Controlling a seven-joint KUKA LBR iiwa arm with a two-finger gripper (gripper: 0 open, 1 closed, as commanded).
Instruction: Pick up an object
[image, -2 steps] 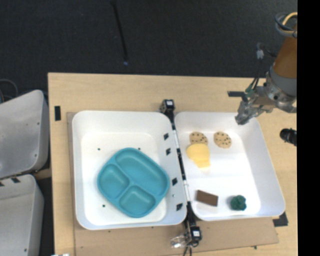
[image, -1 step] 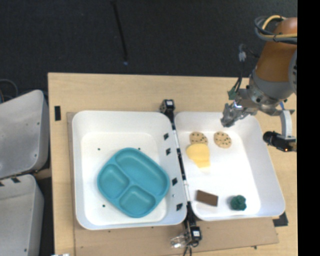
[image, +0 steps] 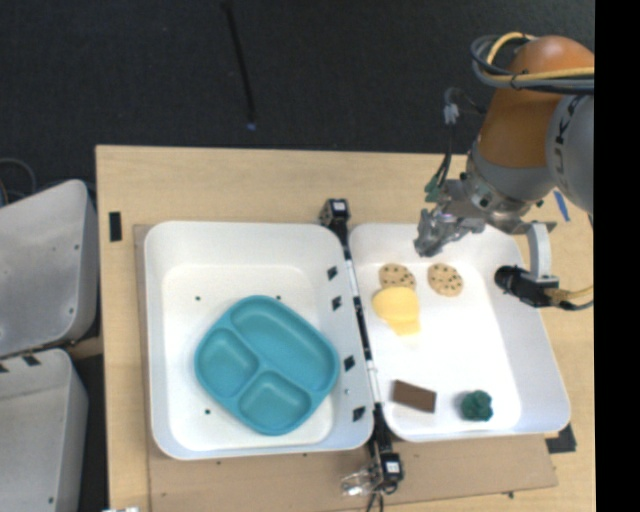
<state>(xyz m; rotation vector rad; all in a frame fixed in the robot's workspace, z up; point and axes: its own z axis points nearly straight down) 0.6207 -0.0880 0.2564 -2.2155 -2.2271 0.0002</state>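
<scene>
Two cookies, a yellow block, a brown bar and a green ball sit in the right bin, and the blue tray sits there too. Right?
Not quite. The camera view shows the blue tray in the left bin. The two cookies, yellow block, brown bar and green ball are in the right bin.

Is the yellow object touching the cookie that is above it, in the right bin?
Touching. In the camera view, the yellow object meets the lower edge of the left cookie, with no white bin floor visible between them.
</scene>
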